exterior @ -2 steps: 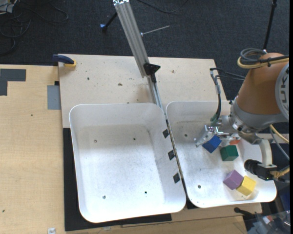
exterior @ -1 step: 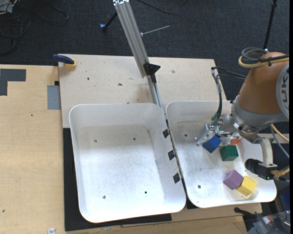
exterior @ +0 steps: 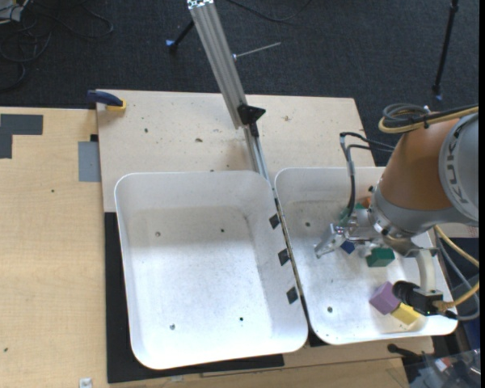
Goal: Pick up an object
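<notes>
**Gripper low in the right bin, beside a blue piece and a green block**

The arm (exterior: 424,176) reaches in from the right and bends down over the right bin (exterior: 307,191). Its gripper (exterior: 330,242) sits low over the middle of that bin, pointing toward the wall the two bins share. Whether it is clenched or released cannot be told from this angle, and nothing can be seen gripped in it.

A small blue piece (exterior: 347,247) lies just beside the gripper, on its arm side, partly covered by the metal parts. A green block (exterior: 380,258) lies near it, a little further toward the bin's right wall, under the wrist. Closer to the front corner of the same bin, a purple block (exterior: 383,297) and a yellow block (exterior: 406,316) lie touching each other, well apart from the gripper.

The left bin (exterior: 145,217) shows only its speckled white floor. Behind the bins, a slanted metal rail (exterior: 222,55) rises from the bench (exterior: 170,136).
</notes>
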Robot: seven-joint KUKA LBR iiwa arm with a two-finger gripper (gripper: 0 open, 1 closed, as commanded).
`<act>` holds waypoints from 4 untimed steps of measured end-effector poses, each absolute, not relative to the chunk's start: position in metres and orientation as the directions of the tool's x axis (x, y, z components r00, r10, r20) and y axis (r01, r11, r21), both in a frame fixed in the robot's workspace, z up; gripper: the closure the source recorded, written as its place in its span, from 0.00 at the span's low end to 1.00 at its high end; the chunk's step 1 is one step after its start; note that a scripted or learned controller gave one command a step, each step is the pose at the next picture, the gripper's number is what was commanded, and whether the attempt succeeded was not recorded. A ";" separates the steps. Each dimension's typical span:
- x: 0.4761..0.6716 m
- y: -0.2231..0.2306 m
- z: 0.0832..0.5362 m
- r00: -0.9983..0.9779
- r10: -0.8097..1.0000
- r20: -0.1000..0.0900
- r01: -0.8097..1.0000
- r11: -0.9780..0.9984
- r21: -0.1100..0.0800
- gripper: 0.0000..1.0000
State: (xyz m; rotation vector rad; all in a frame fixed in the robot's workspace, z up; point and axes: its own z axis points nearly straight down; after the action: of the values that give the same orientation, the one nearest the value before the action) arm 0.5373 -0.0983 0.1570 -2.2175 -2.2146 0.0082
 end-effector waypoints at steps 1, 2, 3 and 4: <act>0.539 -0.097 0.113 0.002 1.000 0.002 1.000 -0.002 -0.009 0.00; 0.539 -0.096 0.092 0.003 1.000 0.001 1.000 -0.003 -0.003 0.00; 0.538 -0.098 0.102 0.012 1.000 0.003 1.000 -0.012 -0.005 1.00; 0.545 -0.107 0.159 0.006 1.000 -0.001 1.000 -0.006 0.002 1.00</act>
State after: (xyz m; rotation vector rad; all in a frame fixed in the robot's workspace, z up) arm 0.5449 -0.1067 0.1587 -2.2292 -2.2162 -0.0017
